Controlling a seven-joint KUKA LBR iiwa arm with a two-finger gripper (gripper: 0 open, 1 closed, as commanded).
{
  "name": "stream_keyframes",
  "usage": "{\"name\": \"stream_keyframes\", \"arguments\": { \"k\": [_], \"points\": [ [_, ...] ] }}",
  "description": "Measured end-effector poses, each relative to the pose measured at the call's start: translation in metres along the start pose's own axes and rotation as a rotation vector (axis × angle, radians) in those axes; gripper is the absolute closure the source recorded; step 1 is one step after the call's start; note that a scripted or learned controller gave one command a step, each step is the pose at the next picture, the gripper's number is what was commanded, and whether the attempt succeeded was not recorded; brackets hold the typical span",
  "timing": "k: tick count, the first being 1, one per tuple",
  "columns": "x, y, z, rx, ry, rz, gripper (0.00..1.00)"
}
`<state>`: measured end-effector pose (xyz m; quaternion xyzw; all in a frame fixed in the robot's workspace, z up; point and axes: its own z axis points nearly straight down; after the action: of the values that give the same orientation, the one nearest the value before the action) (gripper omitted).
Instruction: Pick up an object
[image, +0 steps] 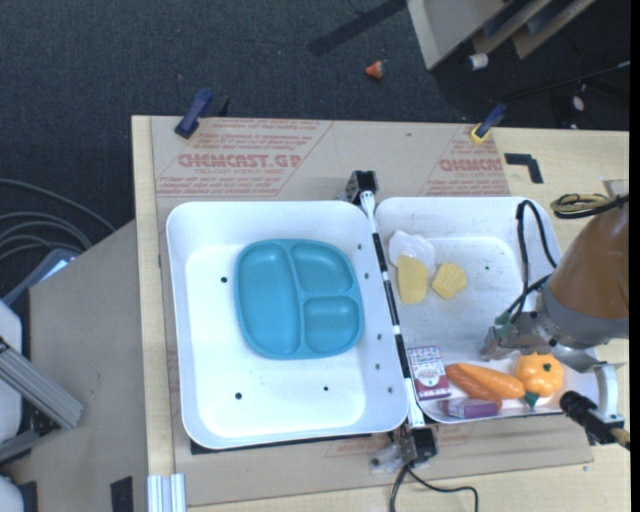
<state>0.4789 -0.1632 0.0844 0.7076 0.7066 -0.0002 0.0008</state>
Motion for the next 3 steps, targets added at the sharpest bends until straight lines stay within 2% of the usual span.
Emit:
{"name": "stream_keyframes", "arguments": {
  "k": [1,2,3],
  "points": [
    [0.057,0.0,0.0,0.002,0.003,-0.002,0.0],
    [-0.002,0.0,0.0,0.0,0.0,0.0,0.0],
    [0.044,0.0,0.0,0.002,0.003,-0.002,0.0]
  ]
}}
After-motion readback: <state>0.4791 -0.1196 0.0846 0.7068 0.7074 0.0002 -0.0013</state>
